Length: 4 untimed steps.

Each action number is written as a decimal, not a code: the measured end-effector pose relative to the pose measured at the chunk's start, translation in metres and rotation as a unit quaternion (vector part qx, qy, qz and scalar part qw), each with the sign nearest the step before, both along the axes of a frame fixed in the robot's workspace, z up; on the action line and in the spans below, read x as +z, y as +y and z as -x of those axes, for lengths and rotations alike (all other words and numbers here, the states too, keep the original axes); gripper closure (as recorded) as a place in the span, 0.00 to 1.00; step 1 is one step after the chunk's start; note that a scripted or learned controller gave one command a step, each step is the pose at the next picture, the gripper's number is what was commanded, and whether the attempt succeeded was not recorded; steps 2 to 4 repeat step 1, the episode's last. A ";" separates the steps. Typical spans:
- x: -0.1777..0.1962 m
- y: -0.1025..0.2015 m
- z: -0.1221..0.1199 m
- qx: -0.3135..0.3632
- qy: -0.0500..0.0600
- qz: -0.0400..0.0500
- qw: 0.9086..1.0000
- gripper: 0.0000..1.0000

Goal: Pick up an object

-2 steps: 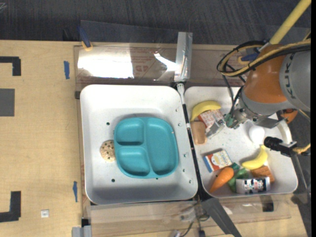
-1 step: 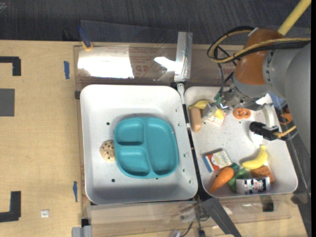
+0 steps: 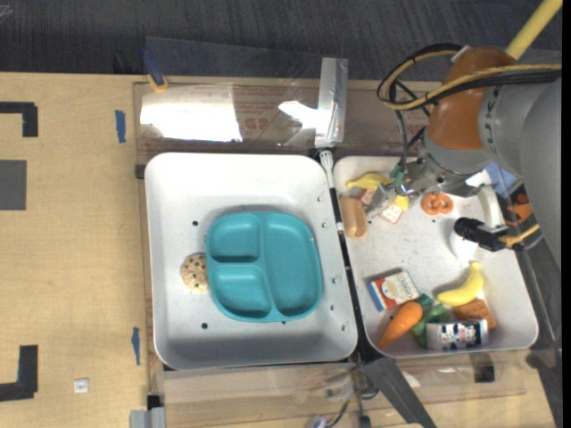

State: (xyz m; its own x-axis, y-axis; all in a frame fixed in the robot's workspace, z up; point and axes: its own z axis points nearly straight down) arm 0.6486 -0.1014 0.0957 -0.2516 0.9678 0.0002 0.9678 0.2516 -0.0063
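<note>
While your arm (image 3: 500,114) reaches in from the right, its gripper (image 3: 403,185) hangs low over the far corner of the right bin (image 3: 446,248), among small items (image 3: 379,199). You cannot tell its state. Left bin (image 3: 169,239): teal tray (image 3: 265,263), cookie (image 3: 194,272).

Bright overhead light; glare on clear panel (image 3: 232,114).
</note>
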 end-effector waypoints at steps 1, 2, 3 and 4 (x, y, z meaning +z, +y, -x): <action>0.095 0.059 -0.009 0.000 -0.009 -0.001 1.000 1.00; 0.095 0.059 -0.009 0.000 -0.009 -0.001 1.000 1.00; 0.095 0.059 -0.009 0.000 -0.009 -0.001 1.000 1.00; 0.095 0.059 -0.009 0.000 -0.009 -0.001 1.000 1.00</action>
